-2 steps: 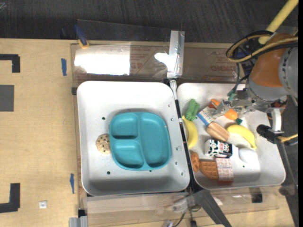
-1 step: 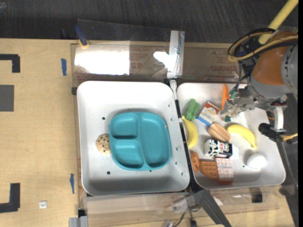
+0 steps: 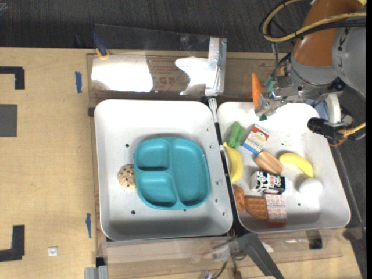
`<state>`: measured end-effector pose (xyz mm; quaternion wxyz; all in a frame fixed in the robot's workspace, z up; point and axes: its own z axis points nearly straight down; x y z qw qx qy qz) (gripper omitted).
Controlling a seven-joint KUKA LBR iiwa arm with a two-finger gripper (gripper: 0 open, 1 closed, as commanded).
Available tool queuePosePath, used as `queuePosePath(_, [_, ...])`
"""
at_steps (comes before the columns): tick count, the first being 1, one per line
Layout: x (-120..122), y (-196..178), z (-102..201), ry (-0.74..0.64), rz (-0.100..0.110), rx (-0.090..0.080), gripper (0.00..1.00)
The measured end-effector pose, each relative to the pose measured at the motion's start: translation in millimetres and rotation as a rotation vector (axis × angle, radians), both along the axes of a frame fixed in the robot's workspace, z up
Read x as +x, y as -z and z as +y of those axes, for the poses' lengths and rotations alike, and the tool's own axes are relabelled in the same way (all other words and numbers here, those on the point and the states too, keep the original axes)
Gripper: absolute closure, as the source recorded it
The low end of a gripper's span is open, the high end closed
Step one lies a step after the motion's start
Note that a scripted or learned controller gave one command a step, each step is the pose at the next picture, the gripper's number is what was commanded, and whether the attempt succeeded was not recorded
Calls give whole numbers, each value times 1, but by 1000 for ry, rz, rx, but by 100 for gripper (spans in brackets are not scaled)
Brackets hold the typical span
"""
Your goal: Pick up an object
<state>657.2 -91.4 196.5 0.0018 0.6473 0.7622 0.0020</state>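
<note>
Bench: left bin (image 3: 110, 121) holds teal tray (image 3: 172, 172), cookie (image 3: 127, 176).

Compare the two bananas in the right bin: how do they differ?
The left banana lies against the bin's left wall, running up and down the view, partly under the green item. The right banana lies mid-bin, curving crosswise beside the white ball. Both are yellow.

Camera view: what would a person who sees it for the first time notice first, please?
Probably the teal divided tray in the middle of the left bin, with a cookie at its left side. Next, the right bin, crowded with toy food, such as a yellow banana. The gripper is at that bin's far edge, beside an orange carrot.
</note>
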Motion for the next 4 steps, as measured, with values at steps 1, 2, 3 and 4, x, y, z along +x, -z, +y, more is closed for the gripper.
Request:
queuePosePath(1, [-34, 90, -27, 149, 5, -1, 100])
queuePosePath(2, [-35, 93, -27, 150, 8, 0, 0])
queuePosePath(3, [-35, 82, -27, 150, 8, 0, 100])
queuePosePath(4, [10, -12, 40, 247, -1, 2, 100])
